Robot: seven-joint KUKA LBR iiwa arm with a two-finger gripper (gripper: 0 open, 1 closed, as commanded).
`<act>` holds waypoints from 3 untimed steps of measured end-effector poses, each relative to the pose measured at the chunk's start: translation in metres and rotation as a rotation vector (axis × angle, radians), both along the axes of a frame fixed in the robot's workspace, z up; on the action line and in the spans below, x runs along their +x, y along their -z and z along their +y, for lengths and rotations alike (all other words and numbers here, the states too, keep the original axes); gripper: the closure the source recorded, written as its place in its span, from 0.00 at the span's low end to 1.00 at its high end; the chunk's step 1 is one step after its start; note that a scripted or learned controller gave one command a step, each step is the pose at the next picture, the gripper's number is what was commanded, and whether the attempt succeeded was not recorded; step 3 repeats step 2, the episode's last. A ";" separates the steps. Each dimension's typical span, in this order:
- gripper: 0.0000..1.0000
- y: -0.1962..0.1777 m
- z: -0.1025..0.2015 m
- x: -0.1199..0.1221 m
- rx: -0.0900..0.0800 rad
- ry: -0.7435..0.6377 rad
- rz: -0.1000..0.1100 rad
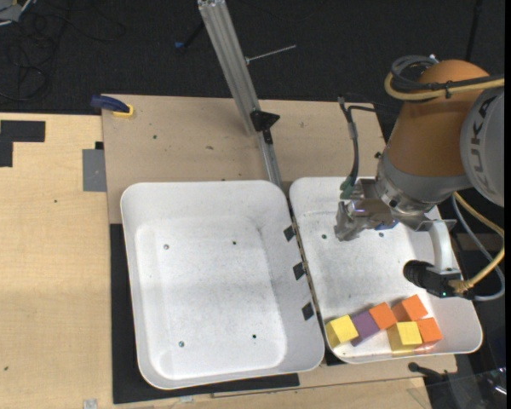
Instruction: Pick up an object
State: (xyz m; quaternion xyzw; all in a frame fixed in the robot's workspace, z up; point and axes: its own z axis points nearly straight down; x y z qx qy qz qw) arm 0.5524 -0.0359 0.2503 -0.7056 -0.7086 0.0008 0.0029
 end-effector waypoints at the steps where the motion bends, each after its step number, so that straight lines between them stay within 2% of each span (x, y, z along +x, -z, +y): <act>1: 1.00 0.006 0.051 -0.027 -0.001 0.000 0.001; 2: 1.00 0.008 0.111 -0.045 -0.001 -0.001 0.001; 3: 1.00 0.008 0.111 -0.045 -0.001 -0.001 0.001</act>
